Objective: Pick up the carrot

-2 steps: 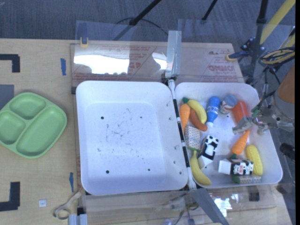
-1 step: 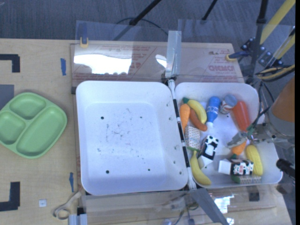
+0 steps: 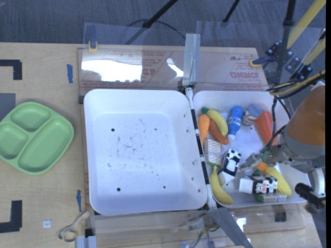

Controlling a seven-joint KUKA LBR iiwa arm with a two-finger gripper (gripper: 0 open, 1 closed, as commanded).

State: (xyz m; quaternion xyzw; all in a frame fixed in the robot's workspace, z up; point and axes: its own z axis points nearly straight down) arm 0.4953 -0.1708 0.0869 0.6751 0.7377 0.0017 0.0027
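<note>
Carrot (image 3: pixel 204 127) lies left of fingers (image 3: pixel 257 161) (apart).

You see the gripper (image 3: pixel 260 161) low in the right bin (image 3: pixel 243 96), among a banana (image 3: pixel 217 122), a carrot (image 3: pixel 204 127) and a blue bottle (image 3: pixel 235 120). The left bin (image 3: pixel 103 107) sits beside a green divided plate (image 3: pixel 33 137).

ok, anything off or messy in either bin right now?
Nothing spilled or visibly damaged. The odd part is the spread: all the toys sit jumbled in the right bin, bananas and carrot crowded against the divider. The green plate lies on the bench, outside both bins. The gripper is low among the clutter.
</note>
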